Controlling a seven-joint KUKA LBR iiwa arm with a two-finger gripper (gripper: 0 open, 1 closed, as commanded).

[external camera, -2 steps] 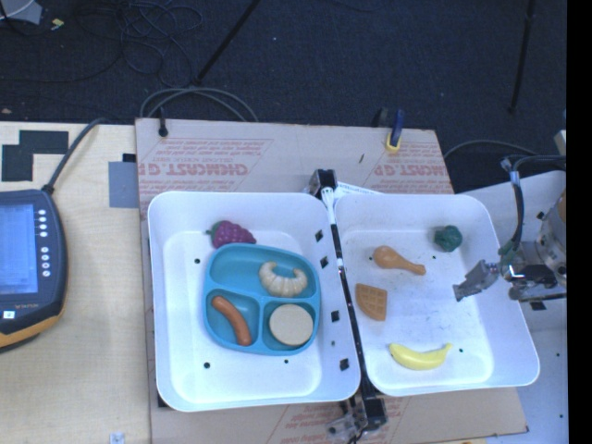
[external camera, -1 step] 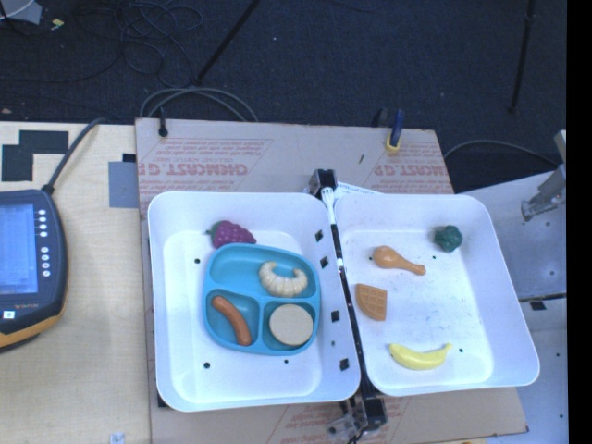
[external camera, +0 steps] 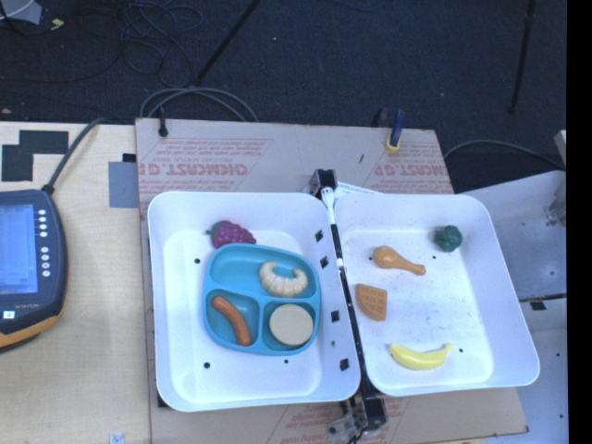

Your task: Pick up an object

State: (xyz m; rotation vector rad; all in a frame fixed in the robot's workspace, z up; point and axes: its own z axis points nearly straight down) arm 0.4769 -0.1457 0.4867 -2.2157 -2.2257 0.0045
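Note:
The right bin (external camera: 499, 340) holds a dark green ball (external camera: 449, 238) at its back right, an orange drumstick (external camera: 398, 261) near the middle, a tan waffle wedge (external camera: 372, 302) by the divider and a yellow banana (external camera: 419, 355) at the front. In the left bin (external camera: 176, 359) lies a blue divided plate (external camera: 227, 271) carrying a pale croissant (external camera: 284, 278), a brown sausage (external camera: 231, 320) and a round cookie (external camera: 291, 325). A purple grape bunch (external camera: 231, 234) sits just behind the plate.
A teach pendant (external camera: 26, 266) rests on the wooden bench to the left. Both bins stand on a cardboard sheet (external camera: 277, 160). A blue and yellow clamp (external camera: 396, 130) sits at the sheet's back edge. Cables run over the dark floor behind.

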